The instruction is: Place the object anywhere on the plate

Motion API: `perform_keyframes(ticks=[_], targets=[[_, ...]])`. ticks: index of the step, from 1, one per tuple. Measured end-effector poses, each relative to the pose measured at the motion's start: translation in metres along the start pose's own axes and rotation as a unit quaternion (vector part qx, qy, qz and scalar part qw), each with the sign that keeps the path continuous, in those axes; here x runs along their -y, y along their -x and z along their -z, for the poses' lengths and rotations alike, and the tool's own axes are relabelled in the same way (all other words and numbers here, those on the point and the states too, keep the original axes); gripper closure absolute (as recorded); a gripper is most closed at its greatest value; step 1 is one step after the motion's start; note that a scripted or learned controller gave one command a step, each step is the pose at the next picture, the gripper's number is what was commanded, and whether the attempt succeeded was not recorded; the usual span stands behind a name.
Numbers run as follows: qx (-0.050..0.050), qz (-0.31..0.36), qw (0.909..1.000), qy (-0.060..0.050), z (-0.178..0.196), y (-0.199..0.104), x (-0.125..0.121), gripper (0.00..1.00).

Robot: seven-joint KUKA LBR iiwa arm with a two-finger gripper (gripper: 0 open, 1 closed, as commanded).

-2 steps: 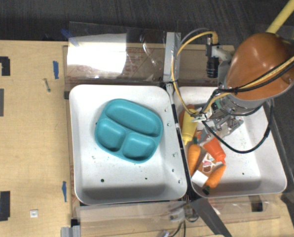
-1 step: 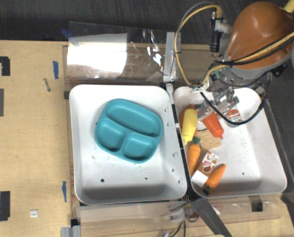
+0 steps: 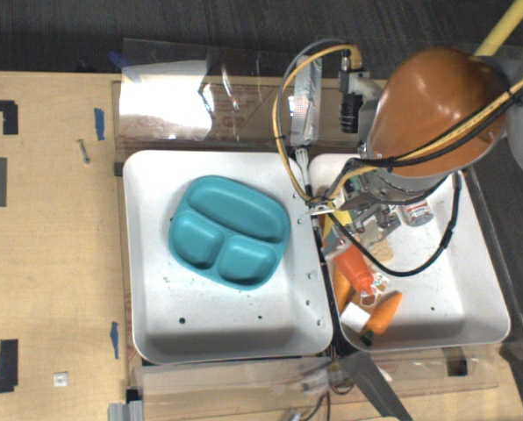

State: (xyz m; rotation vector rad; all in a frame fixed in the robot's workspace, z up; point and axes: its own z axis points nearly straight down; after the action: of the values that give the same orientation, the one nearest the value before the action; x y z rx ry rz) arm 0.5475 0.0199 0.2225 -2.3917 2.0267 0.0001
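A teal plate [image 3: 229,229] with three compartments lies in the left white bin [image 3: 147,270], tilted and with nothing on it. My gripper [image 3: 367,220] hangs low over the left part of the right bin [image 3: 459,301], beneath the arm's orange band [image 3: 437,112]. Just below it, close to the bin's left wall, lies an orange-red bottle-shaped object [image 3: 355,270]. An orange carrot-like piece [image 3: 383,312] and a small white block [image 3: 354,317] sit further toward the front. The wrist and cables hide what is directly under the gripper.
A small beige item [image 3: 381,251] and a red-and-white labelled item [image 3: 417,210] lie near the gripper. Yellow and black cables [image 3: 301,147] loop over the divider between the bins. Clear plastic sheeting [image 3: 200,103] stands behind the left bin.
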Motion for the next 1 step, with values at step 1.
perform_keyframes(ticks=[1], targets=[[0.0, 0.013, 0.9999, 0.0, 0.0106, -0.0424, 0.0691, 1.0]])
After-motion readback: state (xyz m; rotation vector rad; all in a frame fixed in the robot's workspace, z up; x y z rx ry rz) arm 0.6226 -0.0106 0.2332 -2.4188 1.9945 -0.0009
